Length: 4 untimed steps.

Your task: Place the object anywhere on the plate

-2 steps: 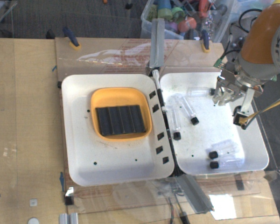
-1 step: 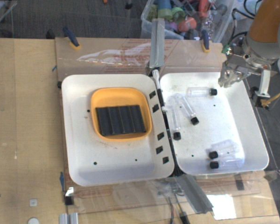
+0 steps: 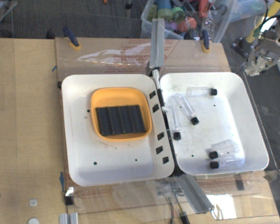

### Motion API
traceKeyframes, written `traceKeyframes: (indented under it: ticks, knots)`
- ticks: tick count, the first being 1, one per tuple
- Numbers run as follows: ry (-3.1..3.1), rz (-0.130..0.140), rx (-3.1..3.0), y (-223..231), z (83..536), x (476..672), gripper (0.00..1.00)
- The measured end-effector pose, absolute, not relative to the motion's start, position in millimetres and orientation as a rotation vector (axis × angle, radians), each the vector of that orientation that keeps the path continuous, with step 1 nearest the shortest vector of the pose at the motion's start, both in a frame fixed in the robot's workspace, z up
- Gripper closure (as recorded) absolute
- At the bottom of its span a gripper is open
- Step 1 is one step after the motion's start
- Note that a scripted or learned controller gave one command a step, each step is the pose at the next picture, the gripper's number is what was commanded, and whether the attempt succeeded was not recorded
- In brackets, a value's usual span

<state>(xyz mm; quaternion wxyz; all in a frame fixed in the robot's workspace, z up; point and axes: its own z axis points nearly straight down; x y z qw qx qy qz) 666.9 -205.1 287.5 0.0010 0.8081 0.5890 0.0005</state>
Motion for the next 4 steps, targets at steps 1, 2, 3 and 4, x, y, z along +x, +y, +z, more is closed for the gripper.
traceKeyframes:
  ticks: [1, 2, 3, 4]
  knots:
    - [2.042, 0.001, 2.382, -210.2, 400.9, 667.7, 1.0]
    - [2.074, 0.002, 2.353, -215.6, 436.2, 667.9, 1.0]
    - [2.261, -0.001, 2.179, -215.7, 435.2, 668.0, 1.0]
    - [2.387, 0.0, 2.038, -220.4, 435.6, 667.9, 1.0]
